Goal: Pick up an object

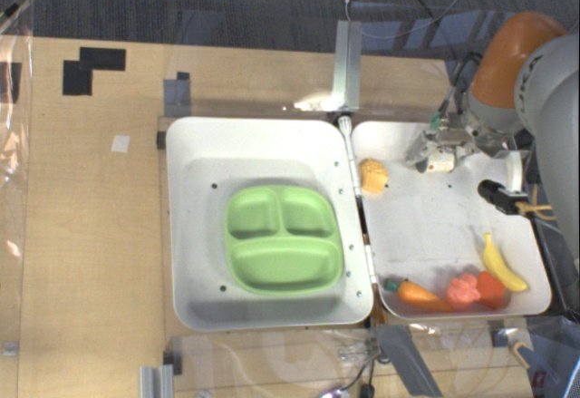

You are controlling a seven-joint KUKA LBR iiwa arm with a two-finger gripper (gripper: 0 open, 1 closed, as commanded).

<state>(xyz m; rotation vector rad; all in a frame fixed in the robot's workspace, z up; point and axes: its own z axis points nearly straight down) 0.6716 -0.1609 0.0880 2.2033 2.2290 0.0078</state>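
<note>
Gripper hangs over the right bin, at its far end, pointed down at bare white floor. Can't tell how far open it is from this angle. Nothing visibly held.

Pick candidates, all in the right bin:
- yellow corn toy: against the bin's left wall, far half. It's the closest item to the gripper, but apart from it.
- carrot: lying flat along the bin's near wall, at the left corner.
- red toy fruit: on the same near wall, just beside the carrot tip, lumped together. Exact type is unclear.
- banana: near right corner of the bin, touching or just beside the red toy fruit.

Why it sits this way, as a guess: the bin walls slope, so loose items slide to the edges and corners. That leaves the middle of the bin bare, which is where the gripper aims. A straight descent there likely grabs nothing. The corn toy looks like the easiest target because it sits alone. The near-wall cluster risks a multi-contact grab or a wall collision.

Left of the right bin, in the left bin, is a green divided plate with nothing on it.

Labels: no brands or text readable anywhere. The black L-shaped marks on the bench, well left of the right bin, carry no writing.
</note>
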